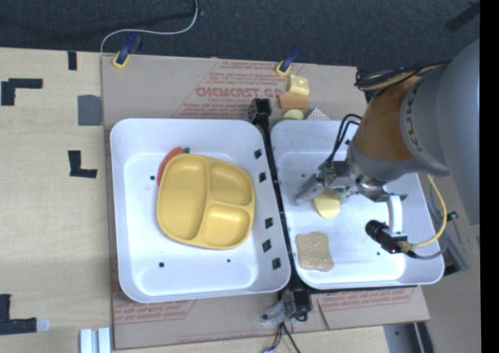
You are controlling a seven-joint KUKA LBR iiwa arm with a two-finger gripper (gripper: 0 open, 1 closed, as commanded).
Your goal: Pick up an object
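We see the hand (pixel 321 185) low in the right bin (pixel 413 270), just beside a pale yellow lump (pixel 327 206) — finger state cannot be told. We judge the lump light, rounded, perhaps soft — pinch across its middle.

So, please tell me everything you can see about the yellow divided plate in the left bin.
The yellow divided plate lies flat in the left white bin, nearly filling its floor. It looks like smooth matte plastic with rounded corners and three compartments: one large on the view's left, two smaller on the right. It sits slightly rotated against the bin's walls. A red-orange object with a bit of green peeks out from under its upper left edge. The compartments hold nothing visible.
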